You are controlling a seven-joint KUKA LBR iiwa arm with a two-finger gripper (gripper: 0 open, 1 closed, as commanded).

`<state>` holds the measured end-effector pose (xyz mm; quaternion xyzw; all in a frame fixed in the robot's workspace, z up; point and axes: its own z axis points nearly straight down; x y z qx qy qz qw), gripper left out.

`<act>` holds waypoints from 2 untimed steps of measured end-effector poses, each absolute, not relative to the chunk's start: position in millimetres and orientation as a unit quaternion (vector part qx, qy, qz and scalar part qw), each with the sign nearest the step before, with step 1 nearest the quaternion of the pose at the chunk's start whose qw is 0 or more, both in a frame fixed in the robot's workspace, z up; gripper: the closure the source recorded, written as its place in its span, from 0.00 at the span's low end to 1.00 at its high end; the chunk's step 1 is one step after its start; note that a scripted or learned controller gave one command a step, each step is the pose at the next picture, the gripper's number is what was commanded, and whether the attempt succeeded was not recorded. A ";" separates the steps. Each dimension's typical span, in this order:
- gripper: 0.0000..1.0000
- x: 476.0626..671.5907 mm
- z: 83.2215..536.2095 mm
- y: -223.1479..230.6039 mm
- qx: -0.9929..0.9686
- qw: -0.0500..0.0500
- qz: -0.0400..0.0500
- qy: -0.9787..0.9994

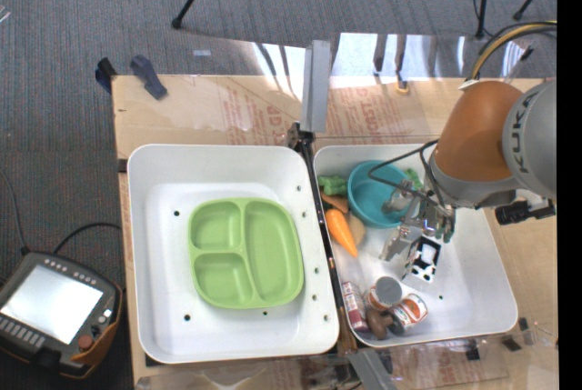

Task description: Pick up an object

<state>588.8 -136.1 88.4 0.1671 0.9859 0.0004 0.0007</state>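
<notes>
Reaching in from the right, the grey arm (509,143) with its orange band is seen over the right bin (491,288), and the gripper (414,238) is lowered among the objects at that bin's middle. Whether its fingers are spread or pressed together cannot be told, since the metal parts are tangled with cables and glare, and nothing can be made out between them.

Just below the gripper, a small black-and-white box (422,262) is seen on the bin floor, touching or nearly touching the fingertip area; contact cannot be settled. A teal bowl (375,193) is placed just to the gripper's left, and an orange carrot (342,232) lies farther left, near the wall between the bins. Something green (333,186) is tucked above the carrot, beside the bowl. Nearer the front edge, well below the gripper, a grey-topped can (388,291) is grouped with a red-and-white can (411,310) and a small dark item (353,306).

In the left bin (155,197), a green divided plate (245,252) is laid flat, well apart from the gripper.
</notes>
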 end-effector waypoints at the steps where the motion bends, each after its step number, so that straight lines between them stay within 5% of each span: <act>1: 1.00 592.6 101.7 -134.0 0.163 0.005 0.001 0.987; 2: 1.00 628.4 89.6 -123.2 0.270 -0.011 0.000 0.963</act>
